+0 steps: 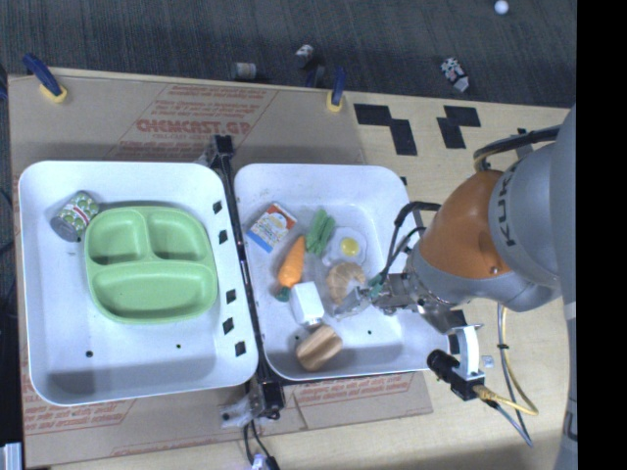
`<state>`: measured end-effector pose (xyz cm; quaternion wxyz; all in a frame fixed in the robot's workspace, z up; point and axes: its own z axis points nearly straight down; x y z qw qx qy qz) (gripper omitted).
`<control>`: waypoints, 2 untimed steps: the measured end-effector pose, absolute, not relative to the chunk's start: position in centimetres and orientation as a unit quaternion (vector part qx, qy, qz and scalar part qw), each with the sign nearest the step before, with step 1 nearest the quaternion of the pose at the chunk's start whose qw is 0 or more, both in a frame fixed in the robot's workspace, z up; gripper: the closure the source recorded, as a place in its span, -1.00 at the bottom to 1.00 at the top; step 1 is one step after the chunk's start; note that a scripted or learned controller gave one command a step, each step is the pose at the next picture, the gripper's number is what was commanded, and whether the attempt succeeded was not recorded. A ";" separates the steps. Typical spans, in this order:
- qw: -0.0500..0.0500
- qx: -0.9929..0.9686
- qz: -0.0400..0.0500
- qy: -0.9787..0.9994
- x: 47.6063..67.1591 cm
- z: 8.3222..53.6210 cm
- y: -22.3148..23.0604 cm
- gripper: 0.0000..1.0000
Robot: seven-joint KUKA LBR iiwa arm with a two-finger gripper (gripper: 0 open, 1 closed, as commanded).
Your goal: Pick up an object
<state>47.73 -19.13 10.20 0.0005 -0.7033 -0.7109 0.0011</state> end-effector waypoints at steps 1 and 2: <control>0.000 -0.702 0.002 -0.713 47.8 11.2 -19.1 1.00; 0.000 -0.702 0.002 -0.712 47.8 11.2 -19.1 -1.00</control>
